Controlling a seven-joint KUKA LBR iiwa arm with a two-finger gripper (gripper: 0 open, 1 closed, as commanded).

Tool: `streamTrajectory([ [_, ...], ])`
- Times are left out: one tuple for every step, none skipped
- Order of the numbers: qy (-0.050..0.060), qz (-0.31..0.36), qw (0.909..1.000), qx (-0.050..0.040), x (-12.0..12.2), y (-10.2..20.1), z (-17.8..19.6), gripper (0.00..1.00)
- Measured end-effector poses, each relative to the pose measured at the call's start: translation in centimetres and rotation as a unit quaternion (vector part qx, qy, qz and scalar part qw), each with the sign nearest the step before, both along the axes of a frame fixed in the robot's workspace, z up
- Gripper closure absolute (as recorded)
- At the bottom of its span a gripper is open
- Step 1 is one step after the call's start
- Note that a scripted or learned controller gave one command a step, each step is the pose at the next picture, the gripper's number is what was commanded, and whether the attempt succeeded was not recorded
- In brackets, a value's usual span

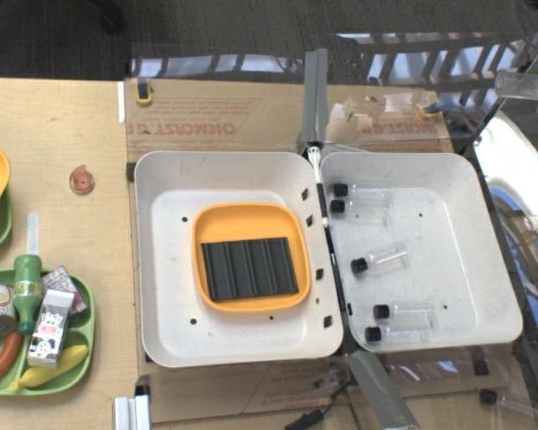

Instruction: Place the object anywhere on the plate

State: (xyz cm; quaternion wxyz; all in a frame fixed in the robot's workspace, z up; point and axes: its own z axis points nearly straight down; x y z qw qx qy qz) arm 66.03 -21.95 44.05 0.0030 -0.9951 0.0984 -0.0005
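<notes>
Orange plate (251, 225) w/ dark ribbed block (250, 269) on it sits mid-frame in left bin (161, 267). Clear black-capped vials (377, 262) lie scattered in right bin (466, 240), centre-right. Green toy-food tray (76, 352) on desk (54, 133), lower left.

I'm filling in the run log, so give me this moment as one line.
plate: orange, in left bin, bearing a dark ribbed block | vials: clear, black caps, loose in right bin | placement: not yet done
</notes>
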Motion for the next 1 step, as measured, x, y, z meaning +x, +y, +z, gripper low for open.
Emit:
streamTrajectory([
  [-0.001, 0.0, 1.0, 0.0002, 0.01, 0.04, 0.04, 1.0],
])
